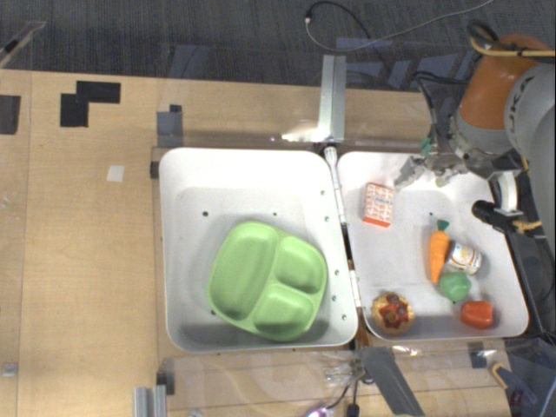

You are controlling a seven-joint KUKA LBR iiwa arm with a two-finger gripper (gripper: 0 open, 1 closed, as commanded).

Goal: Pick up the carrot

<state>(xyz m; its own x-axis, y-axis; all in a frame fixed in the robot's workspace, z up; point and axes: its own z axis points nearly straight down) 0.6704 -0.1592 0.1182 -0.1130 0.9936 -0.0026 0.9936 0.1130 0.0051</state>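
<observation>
The carrot (pixel 439 252) is orange with a small green top and lies in the right bin (pixel 408 233), right of its middle, pointing toward the front. A tin (pixel 464 258) touches its right side. My gripper (pixel 428 170) hangs over the bin's back edge, well behind the carrot. Its fingers are spread open and hold nothing.
A pink-and-white box (pixel 379 204) lies at the right bin's back left. A green lump (pixel 453 286), a red item (pixel 476 314) and a brown round item (pixel 392 312) sit along its front. The left bin (pixel 187 198) holds a green divided plate (pixel 268 281).
</observation>
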